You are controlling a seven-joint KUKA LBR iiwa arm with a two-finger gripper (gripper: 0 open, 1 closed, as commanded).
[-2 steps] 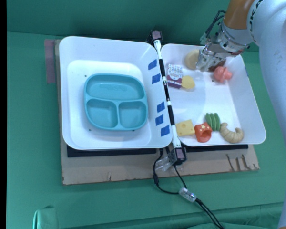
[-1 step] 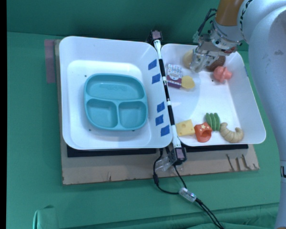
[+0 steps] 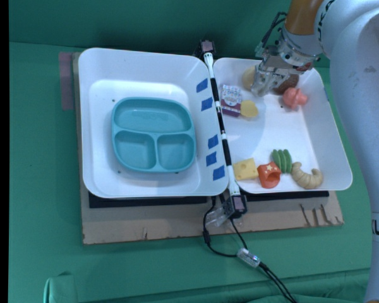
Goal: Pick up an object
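Crowding the shallow white right-hand bin [image 3: 328,144] are small toy foods: a tan round piece [image 3: 249,77] at the far left corner, a dark brown piece [image 3: 287,84] partly hidden under the hand, and a pink rounded toy [image 3: 295,97] just beside it. Nearer the divider lie a small printed packet [image 3: 231,100] and a yellow round piece [image 3: 249,110] touching its right edge. At the near end sit a yellow cheese wedge [image 3: 245,168], a red pepper-like toy [image 3: 269,175], a green bean cluster [image 3: 282,158] and a tan croissant [image 3: 307,177], all close together. The left white bin [image 3: 95,106] holds a teal three-compartment plate [image 3: 153,135]; blue tape marks line its right wall. Both bins rest on a brown board on the green tabletop [image 3: 38,169]. The grey arm with its orange band [image 3: 306,5] comes down from the upper right, its two-finger hand [image 3: 261,87] pointing down at the far end of the right bin, between the tan piece and the brown one. Whether the hand is open or closed cannot be told, and no object is seen between its tips.
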